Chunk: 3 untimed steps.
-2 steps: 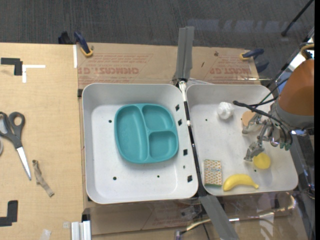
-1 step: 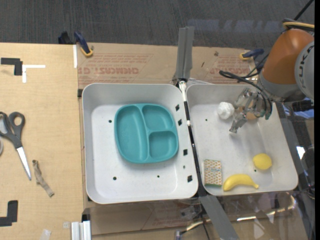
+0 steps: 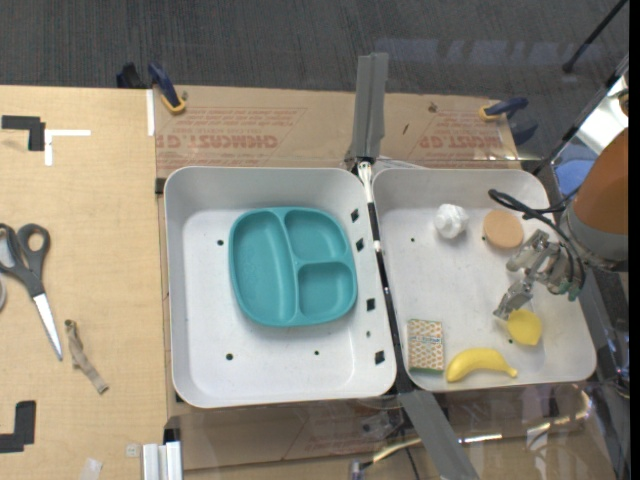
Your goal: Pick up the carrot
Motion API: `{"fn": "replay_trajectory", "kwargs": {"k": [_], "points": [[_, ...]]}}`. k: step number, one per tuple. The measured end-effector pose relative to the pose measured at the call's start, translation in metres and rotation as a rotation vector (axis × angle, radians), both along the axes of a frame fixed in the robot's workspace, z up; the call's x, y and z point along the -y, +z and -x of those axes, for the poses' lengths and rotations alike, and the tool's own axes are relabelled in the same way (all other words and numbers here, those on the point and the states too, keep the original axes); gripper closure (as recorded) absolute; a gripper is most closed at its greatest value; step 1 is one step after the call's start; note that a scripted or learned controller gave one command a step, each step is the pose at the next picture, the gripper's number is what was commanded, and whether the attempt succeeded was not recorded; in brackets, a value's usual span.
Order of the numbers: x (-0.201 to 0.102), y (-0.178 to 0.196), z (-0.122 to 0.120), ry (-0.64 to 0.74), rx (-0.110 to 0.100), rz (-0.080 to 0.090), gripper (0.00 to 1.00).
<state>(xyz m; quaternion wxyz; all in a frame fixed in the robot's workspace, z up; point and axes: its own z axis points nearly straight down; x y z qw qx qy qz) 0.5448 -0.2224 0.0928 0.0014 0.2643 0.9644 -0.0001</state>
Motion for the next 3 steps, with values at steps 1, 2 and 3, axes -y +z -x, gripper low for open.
{"fn": "replay_trajectory", "kwargs": {"k": [1, 2, 3], "points": [[-0.021, 0.000, -0.044, -0.214, 0.001, 0.000, 0.00], [-0.008, 0.023, 0.020, -0.427, 0.001, -0.001, 0.00], [-0.008, 0.033, 0.018, -0.422, 0.005, 0.001, 1.00]]}}
